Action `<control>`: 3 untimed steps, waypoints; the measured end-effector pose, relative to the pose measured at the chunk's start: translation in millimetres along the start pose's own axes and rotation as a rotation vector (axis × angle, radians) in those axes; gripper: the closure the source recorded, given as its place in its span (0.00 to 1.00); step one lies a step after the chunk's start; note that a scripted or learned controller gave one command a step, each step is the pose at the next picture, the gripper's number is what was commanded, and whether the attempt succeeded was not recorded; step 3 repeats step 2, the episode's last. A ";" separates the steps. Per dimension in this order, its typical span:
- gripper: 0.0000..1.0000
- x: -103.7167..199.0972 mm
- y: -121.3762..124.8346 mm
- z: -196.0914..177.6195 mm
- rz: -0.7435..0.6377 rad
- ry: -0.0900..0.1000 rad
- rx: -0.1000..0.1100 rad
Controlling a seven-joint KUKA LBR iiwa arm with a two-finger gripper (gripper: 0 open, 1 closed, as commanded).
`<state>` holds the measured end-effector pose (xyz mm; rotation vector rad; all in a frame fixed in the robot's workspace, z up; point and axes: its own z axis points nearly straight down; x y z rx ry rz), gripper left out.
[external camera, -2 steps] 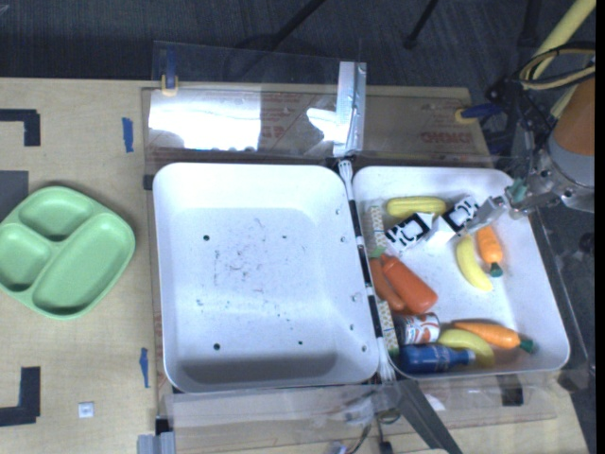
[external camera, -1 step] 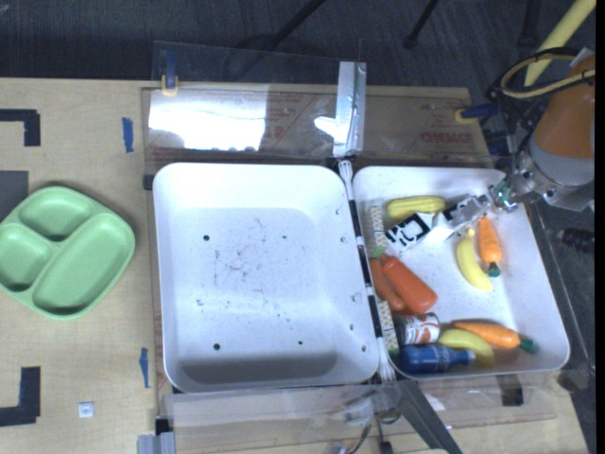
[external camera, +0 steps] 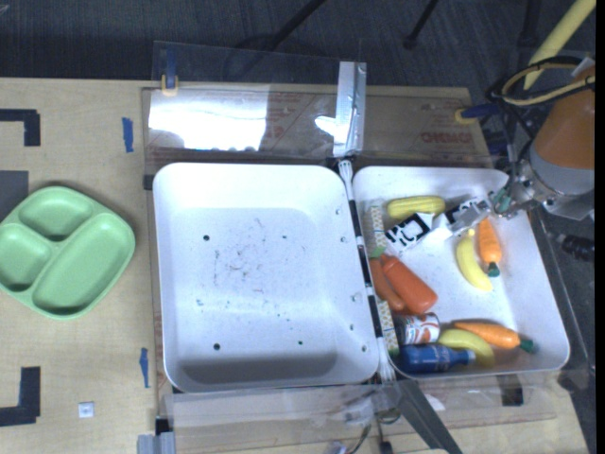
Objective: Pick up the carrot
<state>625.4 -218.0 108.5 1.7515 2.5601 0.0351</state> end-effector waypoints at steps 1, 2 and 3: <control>0.00 -5.7 2.2 0.8 -0.181 -0.003 0.006; 0.00 0.4 -9.1 21.5 -0.325 0.023 0.034; 0.00 0.4 -9.1 21.5 -0.325 0.023 0.034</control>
